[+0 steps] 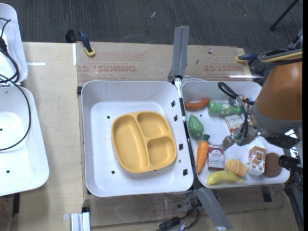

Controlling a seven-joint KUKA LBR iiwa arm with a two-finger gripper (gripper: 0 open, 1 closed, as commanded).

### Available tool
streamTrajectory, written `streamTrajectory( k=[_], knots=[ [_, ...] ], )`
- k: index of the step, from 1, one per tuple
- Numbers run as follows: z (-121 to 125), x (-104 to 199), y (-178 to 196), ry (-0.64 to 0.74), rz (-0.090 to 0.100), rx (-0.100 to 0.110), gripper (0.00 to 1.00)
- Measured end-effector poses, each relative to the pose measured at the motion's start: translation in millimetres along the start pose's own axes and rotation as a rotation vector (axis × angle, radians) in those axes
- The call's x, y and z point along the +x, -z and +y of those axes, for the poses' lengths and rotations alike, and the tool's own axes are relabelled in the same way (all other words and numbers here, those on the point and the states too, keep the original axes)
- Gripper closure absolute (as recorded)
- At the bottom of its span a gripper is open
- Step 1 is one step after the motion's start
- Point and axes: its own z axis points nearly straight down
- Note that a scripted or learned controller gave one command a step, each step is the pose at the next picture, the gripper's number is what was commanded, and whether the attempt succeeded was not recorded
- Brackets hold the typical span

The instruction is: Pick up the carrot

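The pincer [231,141] is hanging low over the right white bin [190,88], at the end of the grey arm with its orange band [284,93], and whether it is released or clenched cannot be told, since its tip is small and cluttered here; nothing is visibly lying in its grip. The orange toy carrot with a green top [202,154] is lying just to the left of the pincer, apart from it, stretched roughly lengthwise along the bin's left side with its leafy end pointing away from the camera. A small red carton [216,158] is sitting just below-left of the pincer, between it and the carrot. A green leafy toy vegetable [195,126] is resting further left and a little above, and an orange-red toy sausage [198,103] is lying beyond that, near the far wall. A green bottle [224,109] is lying on its side straight above the pincer. Below it, a yellow plastic banana [224,177] is curving along the near wall, with a tan waffle-like biscuit [235,167] just above the banana, and a white and orange box [256,160] standing to the lower right. Well off to the left, in the other white bin [96,143], a yellow divided plastic plate [144,141] is sitting on the bench [53,81].
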Motion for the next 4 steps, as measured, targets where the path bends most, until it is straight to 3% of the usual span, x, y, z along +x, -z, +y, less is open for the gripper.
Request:
streamTrajectory(
  k=[1, 2, 3, 4],
  knots=[
    [0.0, 0.0, 0.0, 0.0, 0.0, 0.0, 0.0],
    [50.9, 96.7, -6.7, 0.142, -0.001, -0.002, 0.0],
    [23.3, 45.5, -6.8, 0.286, -0.002, -0.002, 0.0],
    [-10.0, -15.8, -57.6, 0.289, -0.001, -0.003, 0.0]
  ],
)
